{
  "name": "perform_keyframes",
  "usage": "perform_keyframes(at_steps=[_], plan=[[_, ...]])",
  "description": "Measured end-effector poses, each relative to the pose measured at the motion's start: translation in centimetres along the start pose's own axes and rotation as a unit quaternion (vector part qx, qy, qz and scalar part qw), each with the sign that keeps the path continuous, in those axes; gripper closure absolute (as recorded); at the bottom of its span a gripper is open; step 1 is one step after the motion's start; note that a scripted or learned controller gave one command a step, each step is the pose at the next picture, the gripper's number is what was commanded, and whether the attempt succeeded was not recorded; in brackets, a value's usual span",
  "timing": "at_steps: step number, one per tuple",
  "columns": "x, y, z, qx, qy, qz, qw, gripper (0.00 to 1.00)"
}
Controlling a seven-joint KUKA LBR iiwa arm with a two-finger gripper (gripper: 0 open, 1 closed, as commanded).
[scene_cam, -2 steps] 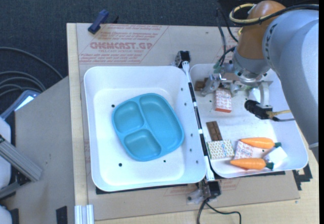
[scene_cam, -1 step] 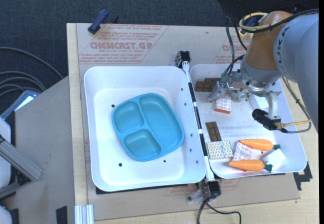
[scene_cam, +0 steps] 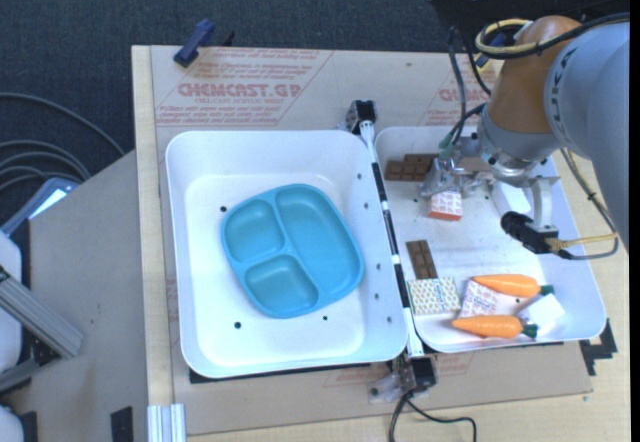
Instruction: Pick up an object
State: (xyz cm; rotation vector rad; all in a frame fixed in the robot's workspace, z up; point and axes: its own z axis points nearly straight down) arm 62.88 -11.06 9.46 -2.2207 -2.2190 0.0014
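Arm comes in from the right, orange band over the far part of the right bin [scene_cam: 590, 275]. The gripper [scene_cam: 452, 177] sits low in that bin's far-left area, right above a small white-and-orange packet [scene_cam: 446, 206]. The packet looks like it's touching or just under the fingertips, but can't tell if the fingers are spread or closed, or whether they've actually got it; the metal parts blur together from this angle. So, as a judgement: approach done, grasp unconfirmed, lift not done, packet seems to be on or very close to the bin floor. Other candidates in the same bin: brown bar [scene_cam: 408, 168] just left of the gripper by the far wall, second brown bar [scene_cam: 421, 258] nearer, checkered packet [scene_cam: 431, 296], two carrots [scene_cam: 508, 285] at the near end. Left bin [scene_cam: 190, 230] has a blue divided plate [scene_cam: 291, 250], well apart from the gripper. Left to do: secure the grip, raise it clear.
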Motion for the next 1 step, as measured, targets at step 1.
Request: perform_keyframes(at_steps=[1], plan=[[5.82, -6.91, -9.02, 0.0, 0.0, -0.001, 1.0, 1.0]])
